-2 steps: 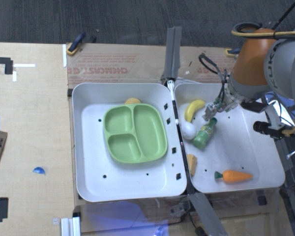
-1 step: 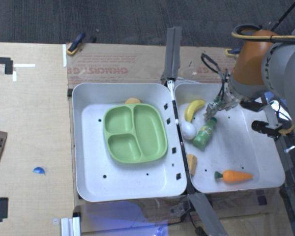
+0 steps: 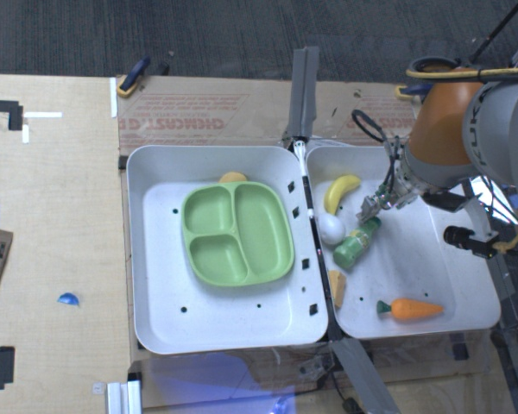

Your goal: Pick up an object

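The right bin (image 3: 419,261) holds a yellow banana (image 3: 340,191), a white egg-shaped ball (image 3: 331,228), a green bottle (image 3: 354,244) lying tilted, an orange carrot (image 3: 414,310) and a small tan piece (image 3: 337,288) by the left wall. My gripper (image 3: 377,203) hangs low in this bin. It is just above the upper end of the green bottle and to the right of the banana. I see nothing lifted off the bin floor.
The left bin (image 3: 155,257) holds a green divided plate (image 3: 238,233), with a small yellow-orange object (image 3: 233,178) peeking out behind it. A ridge (image 3: 311,231) separates the bins. The grey arm with its orange band (image 3: 445,123) looms over the right bin's far right corner.
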Robot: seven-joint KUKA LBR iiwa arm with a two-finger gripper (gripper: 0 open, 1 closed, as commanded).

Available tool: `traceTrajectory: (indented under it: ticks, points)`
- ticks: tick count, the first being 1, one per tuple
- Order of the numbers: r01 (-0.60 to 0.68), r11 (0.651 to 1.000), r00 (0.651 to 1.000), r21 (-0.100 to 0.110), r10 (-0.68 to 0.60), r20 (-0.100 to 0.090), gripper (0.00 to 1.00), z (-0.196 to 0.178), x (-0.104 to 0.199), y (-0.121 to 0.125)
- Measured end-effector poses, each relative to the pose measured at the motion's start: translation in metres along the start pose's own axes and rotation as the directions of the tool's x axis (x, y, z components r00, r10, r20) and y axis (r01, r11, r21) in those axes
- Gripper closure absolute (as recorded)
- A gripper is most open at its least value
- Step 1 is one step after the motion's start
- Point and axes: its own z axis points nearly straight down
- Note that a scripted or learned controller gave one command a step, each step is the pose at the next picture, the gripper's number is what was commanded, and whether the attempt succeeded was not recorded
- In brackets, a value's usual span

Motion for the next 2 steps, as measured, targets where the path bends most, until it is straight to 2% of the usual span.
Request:
traceTrajectory:
  ticks: [1,2]
  points:
    - [0.201,0.98,0.98,-0.003,-0.201,0.002,1.0,-0.001,-0.027,0.01]
    - [0.18,0.984,0.984,-0.001,-0.18,0.0,1.0,0.0,-0.014,-0.006]
